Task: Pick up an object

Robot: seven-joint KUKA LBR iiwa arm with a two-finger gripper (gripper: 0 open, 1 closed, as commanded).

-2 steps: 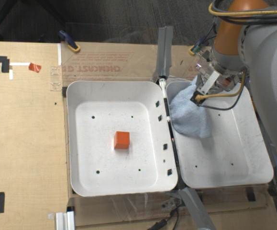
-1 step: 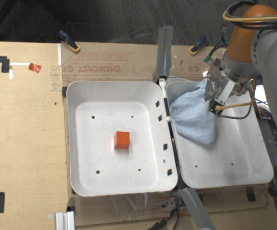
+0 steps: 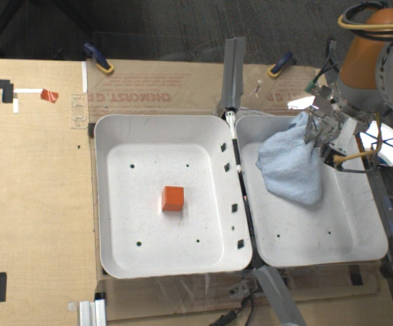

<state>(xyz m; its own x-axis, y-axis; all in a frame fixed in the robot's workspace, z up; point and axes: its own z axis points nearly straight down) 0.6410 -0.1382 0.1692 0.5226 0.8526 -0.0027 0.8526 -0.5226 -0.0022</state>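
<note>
Seemingly the tool (image 3: 316, 136) pinches a soft, crumpled light-blue cloth (image 3: 290, 166) over the right bin (image 3: 359, 243).

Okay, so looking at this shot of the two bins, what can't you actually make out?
- End effector, camera view: its tips sit against the blue cloth, whose folds and the wrist hardware hide any grip.
- Whatever may lie under the cloth in the right bin: covered.
- Orange block in the left bin: the far and under faces are hidden.
- Arm: cut off by the right edge.
</note>
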